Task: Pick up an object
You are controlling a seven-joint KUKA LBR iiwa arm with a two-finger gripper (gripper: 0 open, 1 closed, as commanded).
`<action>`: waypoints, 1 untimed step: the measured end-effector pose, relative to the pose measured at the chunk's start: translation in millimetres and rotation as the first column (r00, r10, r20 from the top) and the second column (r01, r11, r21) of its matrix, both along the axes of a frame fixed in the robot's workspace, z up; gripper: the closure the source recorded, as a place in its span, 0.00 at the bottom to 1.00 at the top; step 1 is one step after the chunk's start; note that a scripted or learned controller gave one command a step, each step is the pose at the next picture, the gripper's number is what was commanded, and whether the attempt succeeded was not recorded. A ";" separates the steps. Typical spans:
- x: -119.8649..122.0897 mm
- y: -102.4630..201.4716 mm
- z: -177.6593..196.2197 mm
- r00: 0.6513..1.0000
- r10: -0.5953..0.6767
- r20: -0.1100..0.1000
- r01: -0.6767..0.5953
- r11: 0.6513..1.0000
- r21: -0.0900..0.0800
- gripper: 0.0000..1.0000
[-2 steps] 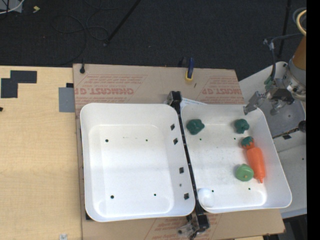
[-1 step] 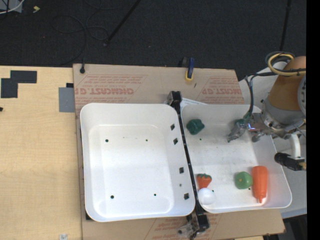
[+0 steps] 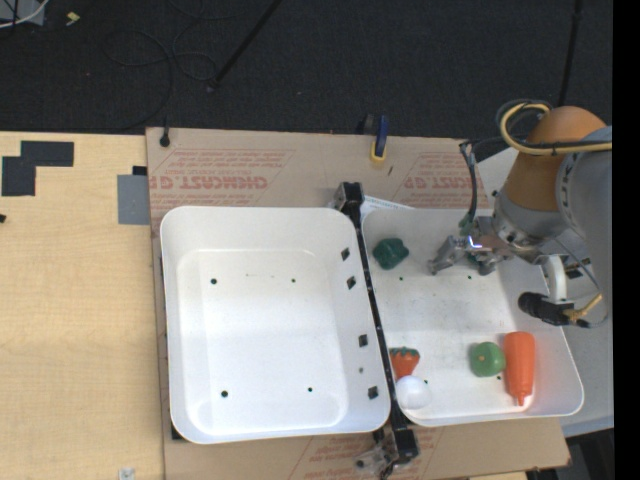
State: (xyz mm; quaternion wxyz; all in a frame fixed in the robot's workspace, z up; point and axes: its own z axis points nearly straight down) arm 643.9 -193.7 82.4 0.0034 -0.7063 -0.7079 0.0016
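Grip choice for the dark green toy

Toy [image 3: 390, 253] sits near the divider in the right bin [image 3: 560, 393], just beside the gripper [image 3: 447, 259]. You would judge it light, stiff and rounded, so pinch across its widest middle. Your arm [image 3: 545, 183] reaches in low from the right, wrist angled down; whether the pincer is apart or together, you cannot tell.
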 end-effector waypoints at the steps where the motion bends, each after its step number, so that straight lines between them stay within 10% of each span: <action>1: -1.3 -0.8 8.6 1.000 -0.001 -0.004 0.001 1.000 0.001 1.00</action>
